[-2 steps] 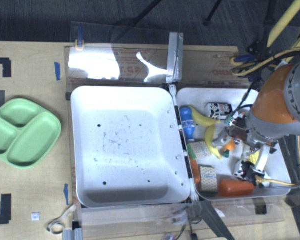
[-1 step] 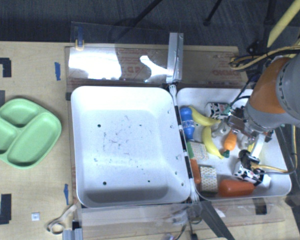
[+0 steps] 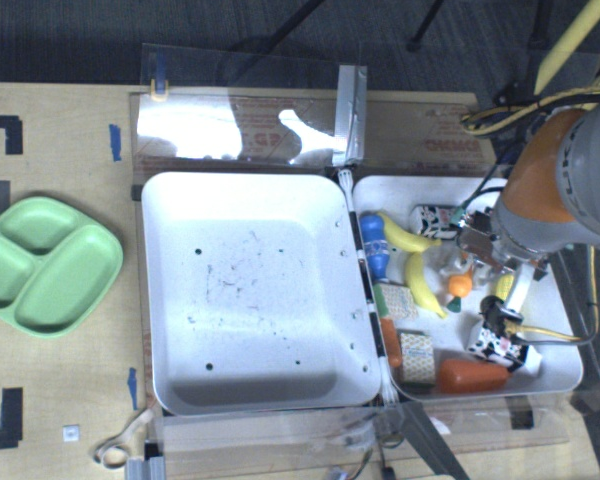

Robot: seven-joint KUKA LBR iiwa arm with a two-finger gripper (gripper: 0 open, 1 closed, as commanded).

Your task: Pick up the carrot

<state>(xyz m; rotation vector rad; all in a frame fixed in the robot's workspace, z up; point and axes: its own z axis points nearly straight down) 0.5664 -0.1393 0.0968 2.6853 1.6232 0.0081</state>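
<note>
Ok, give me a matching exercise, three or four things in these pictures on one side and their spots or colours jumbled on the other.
Things:
1. banana
2. carrot
3. green divided plate
4. blue bottle

Descriptions:
A. on the bench, left of both bins
B. yellow, curved, middle of the right bin
C. against the right bin's left wall
D. orange-red, by the right bin's near edge

Pairs: 1-B, 2-D, 3-A, 4-C

Faint reddish print runs across the cardboard sheet (image 3: 440, 128) at twelve o'clock behind the right bin (image 3: 570, 368), perhaps a brand name, but too blurred to read.
</note>
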